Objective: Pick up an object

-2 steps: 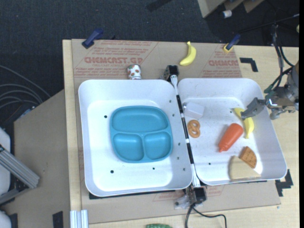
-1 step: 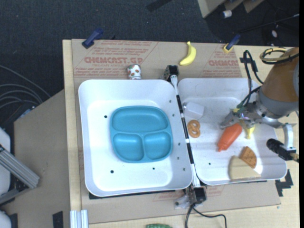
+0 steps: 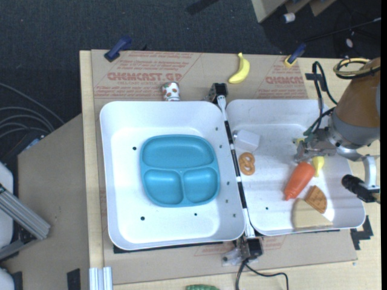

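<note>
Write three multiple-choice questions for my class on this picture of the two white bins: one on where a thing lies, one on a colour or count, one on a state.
1. Where does the blue tray lie?
A. left bin
B. right bin
C. on the bench beyond the bins

2. What colour is the carrot?
A. green
B. orange
C. purple

3. How does the banana lie?
A. inside the tray
B. on top of the carrot
C. outside both bins

Answers:
1 A, the tray sits in the middle of the left bin.
2 B, its body is orange, in the right bin beside the pretzel.
3 C, it rests on the bench beyond the bins' far rims.
</note>
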Controlling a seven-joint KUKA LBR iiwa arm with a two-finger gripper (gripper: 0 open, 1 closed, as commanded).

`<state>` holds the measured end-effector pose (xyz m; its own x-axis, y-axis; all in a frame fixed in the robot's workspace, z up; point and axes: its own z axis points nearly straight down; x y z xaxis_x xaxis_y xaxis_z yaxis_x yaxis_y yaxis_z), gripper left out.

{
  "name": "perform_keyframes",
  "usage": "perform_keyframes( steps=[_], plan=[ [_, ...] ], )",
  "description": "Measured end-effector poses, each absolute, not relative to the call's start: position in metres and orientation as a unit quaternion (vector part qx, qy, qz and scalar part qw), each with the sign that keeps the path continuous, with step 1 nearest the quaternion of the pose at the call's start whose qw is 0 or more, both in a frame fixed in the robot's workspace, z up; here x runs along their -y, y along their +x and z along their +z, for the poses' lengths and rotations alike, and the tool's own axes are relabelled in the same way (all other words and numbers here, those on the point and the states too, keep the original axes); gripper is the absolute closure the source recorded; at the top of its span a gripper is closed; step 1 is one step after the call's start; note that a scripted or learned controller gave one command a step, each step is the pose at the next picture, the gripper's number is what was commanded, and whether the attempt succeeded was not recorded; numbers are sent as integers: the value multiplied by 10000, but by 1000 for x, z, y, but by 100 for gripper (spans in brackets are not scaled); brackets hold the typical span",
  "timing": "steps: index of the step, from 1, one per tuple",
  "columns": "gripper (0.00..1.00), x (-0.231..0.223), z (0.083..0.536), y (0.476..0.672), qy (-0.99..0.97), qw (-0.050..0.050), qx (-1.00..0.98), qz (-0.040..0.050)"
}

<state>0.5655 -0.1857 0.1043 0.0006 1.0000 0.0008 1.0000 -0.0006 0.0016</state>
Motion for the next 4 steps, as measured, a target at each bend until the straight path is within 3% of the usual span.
perform_keyframes(
  steps=[1, 2, 3, 4],
  plan=[
    [0, 186, 104, 565, 7073, 1, -7069, 8],
    [0, 187, 88, 624, 7047, -39, -7094, 60],
    [0, 179, 84, 665, 7063, -101, -7079, -2],
    [100, 181, 95, 667, 7055, -19, -7087, 5]
  ],
)
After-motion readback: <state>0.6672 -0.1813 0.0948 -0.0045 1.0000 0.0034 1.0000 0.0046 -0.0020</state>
